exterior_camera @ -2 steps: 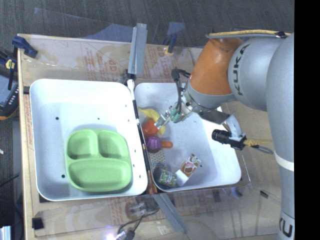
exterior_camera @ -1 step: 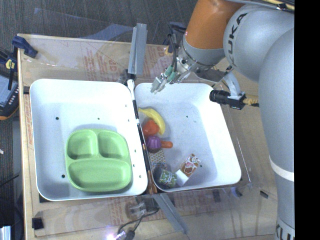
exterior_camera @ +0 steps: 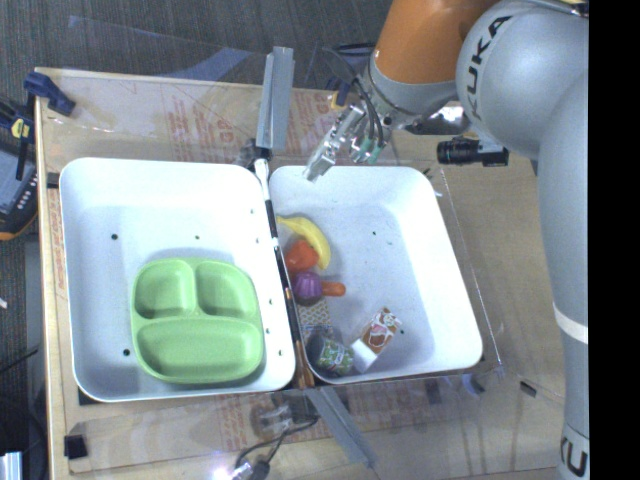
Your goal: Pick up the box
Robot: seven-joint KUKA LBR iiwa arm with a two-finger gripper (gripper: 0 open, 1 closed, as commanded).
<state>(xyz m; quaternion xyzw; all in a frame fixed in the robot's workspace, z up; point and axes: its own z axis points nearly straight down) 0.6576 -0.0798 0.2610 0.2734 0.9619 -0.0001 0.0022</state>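
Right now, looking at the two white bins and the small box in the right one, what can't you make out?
- Two-finger gripper, camera view: too small and blurred to tell open from shut.
- Small red-and-white box: print too small to read.
- Dark green packet: partly against the right white bin wall; blurred, kind unclear.

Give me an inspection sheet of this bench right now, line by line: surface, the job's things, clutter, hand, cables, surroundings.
Surface: wooden bench bearing left bin and right bin, side by side.
Job's things: small box lying tilted near the right bin's front wall, untouched.
Clutter: banana, red fruit, purple item, dark packet along the right bin's left side; green divided tray in the left bin.
Hand: hand above the right bin's back left corner, holding nothing.
Cables: wires at the bench's front edge.
Surroundings: dark floor behind the bench.
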